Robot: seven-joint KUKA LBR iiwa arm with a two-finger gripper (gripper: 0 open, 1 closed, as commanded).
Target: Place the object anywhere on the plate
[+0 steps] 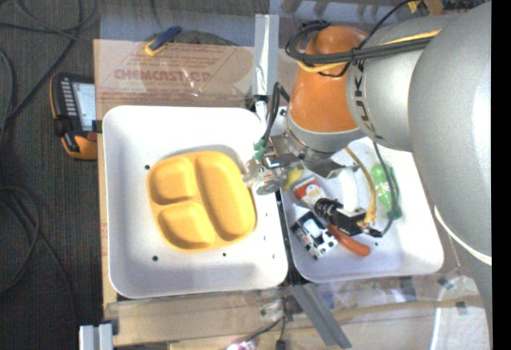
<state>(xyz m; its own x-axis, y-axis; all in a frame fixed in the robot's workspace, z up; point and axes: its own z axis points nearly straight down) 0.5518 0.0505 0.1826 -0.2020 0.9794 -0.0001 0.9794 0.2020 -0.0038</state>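
A yellow plate point(202, 199) with three compartments lies in the left white bin point(128, 141). My gripper point(263, 171) hangs at the ridge between the two bins, just off the plate's right rim, under the orange wrist band point(323, 93). Below and to the right of it, in the right bin point(415, 248), lie several small objects: a red and white piece point(307, 192), a black and white block point(315, 235), an orange-handled tool point(351, 240) and a green item point(386, 187). The arm hides the upper part of the right bin.
A brown cardboard sheet point(172, 73) with a blue and yellow tool point(162, 39) lies behind the left bin. An orange and black device point(73, 113) sits at the left. Cables run over the dark floor.
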